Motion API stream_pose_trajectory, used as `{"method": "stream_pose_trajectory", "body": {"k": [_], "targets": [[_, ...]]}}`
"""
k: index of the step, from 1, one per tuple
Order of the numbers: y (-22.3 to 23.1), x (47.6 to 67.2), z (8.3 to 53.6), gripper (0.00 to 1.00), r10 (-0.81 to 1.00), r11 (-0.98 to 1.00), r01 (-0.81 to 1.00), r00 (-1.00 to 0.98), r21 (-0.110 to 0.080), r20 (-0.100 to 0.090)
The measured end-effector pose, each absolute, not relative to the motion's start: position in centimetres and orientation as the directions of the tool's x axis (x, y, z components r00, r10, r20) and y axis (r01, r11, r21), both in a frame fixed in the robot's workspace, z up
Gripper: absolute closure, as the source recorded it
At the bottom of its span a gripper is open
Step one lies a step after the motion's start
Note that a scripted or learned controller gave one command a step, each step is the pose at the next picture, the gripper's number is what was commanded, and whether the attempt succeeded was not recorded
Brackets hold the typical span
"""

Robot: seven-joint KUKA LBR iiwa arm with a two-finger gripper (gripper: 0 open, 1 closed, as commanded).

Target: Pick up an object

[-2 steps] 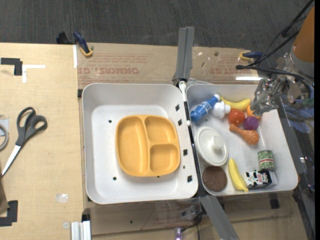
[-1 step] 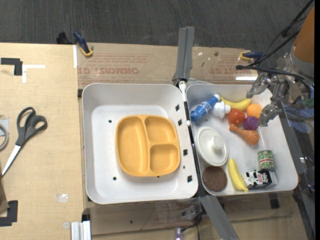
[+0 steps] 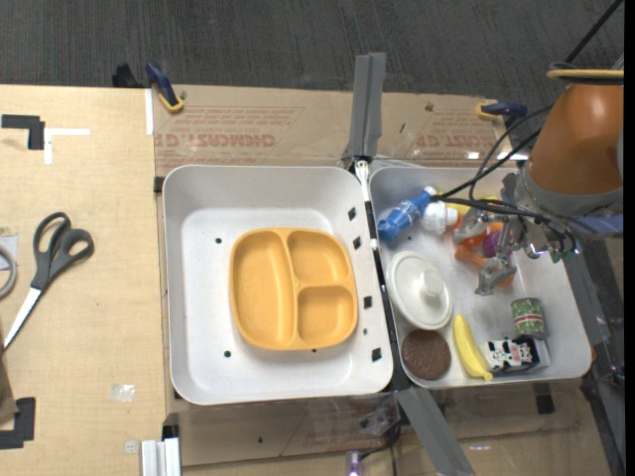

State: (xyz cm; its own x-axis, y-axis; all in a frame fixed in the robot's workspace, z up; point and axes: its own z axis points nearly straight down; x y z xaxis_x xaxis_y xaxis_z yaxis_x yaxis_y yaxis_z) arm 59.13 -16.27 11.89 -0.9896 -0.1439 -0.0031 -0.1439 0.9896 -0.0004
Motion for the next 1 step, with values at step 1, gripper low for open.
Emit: {"method": "stream_pose_trajectory", "body": {"k": [1], "targets": [[-16.72, 61.50, 9.41, 0.00, -0.075, 0.997, -0.075, -0.997, -0.001, -0.007]]}}
